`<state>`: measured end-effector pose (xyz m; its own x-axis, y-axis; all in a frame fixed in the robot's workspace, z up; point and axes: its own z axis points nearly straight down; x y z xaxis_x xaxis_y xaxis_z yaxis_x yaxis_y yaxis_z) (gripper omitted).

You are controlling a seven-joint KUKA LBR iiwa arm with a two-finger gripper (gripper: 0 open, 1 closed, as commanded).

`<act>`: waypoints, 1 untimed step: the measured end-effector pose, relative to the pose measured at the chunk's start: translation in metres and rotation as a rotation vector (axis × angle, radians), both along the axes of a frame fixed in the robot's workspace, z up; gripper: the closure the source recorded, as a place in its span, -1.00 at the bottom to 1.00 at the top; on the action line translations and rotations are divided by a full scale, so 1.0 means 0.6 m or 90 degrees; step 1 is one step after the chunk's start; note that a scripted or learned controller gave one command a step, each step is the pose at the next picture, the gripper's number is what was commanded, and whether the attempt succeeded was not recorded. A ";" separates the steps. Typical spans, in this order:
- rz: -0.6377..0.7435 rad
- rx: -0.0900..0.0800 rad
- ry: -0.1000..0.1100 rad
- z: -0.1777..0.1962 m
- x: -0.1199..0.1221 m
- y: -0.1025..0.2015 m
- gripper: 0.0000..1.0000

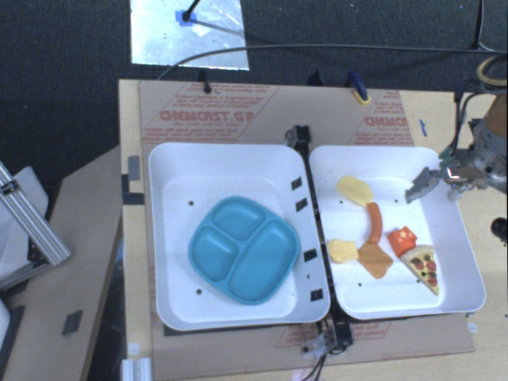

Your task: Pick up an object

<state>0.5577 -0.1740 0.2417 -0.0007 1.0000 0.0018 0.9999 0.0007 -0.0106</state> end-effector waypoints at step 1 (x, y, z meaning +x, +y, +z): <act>0.002 -0.002 -0.008 0.012 0.004 0.001 -1.00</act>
